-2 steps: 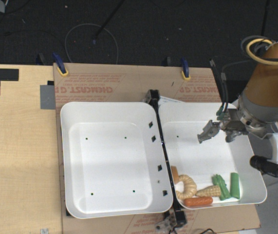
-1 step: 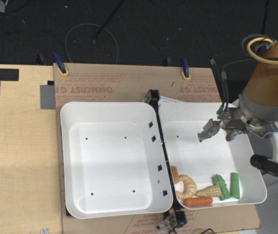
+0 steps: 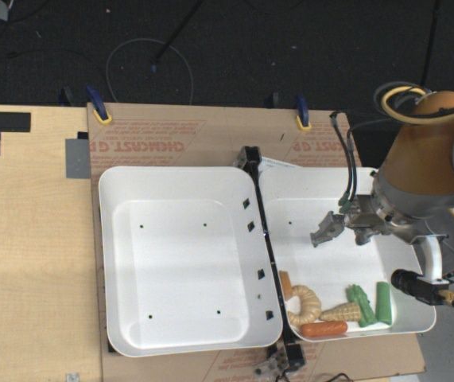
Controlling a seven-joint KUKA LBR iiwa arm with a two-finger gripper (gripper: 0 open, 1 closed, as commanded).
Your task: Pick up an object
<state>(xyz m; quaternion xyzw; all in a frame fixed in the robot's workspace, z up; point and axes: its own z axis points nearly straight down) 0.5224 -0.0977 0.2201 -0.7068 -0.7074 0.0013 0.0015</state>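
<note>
The left bin [image 3: 123,213] is sitting bare at the centre-left of the frame, and the right bin [image 3: 306,213] is carrying all the pieces along its lower edge. Left to right, the tan curved piece [image 3: 306,299] is arching beside the divider, the orange-red sausage-shaped piece [image 3: 323,330] is lying with its long axis running left-right, and the green pieces [image 3: 371,304] are standing nearly top-to-bottom in the picture. The hand [image 3: 327,231] is hovering in the bin's upper middle, carrying nothing; whether it is wide or narrow I cannot tell. The pieces are lying below it, toward the frame's bottom, the tan one nearest, so the coming move is likely turning on a reach downward.
</note>
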